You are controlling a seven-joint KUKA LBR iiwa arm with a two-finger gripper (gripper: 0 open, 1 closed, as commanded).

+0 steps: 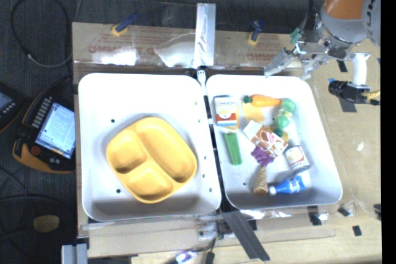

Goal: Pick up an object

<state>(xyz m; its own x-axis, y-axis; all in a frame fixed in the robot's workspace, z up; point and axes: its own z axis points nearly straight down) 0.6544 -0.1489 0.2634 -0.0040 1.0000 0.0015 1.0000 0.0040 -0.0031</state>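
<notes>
The right bin (326,151) holds several small items: a white and orange carton (226,111), an orange carrot (266,100), a green round piece (284,112), a green stick (233,148), a printed packet (270,139), a small can (297,158), a cone (260,181) and a blue bottle (289,185). My gripper (292,56) hangs at the upper right, over the bench just beyond the right bin's far rim. It is well apart from all the items, and nothing shows in its grasp.
The left bin (93,108) holds a yellow divided plate (150,157). A metal post (205,34) stands behind the seam between the bins. A handheld pendant (46,130) lies on the floor at the left. Cables and small clips lie on the bench at the right.
</notes>
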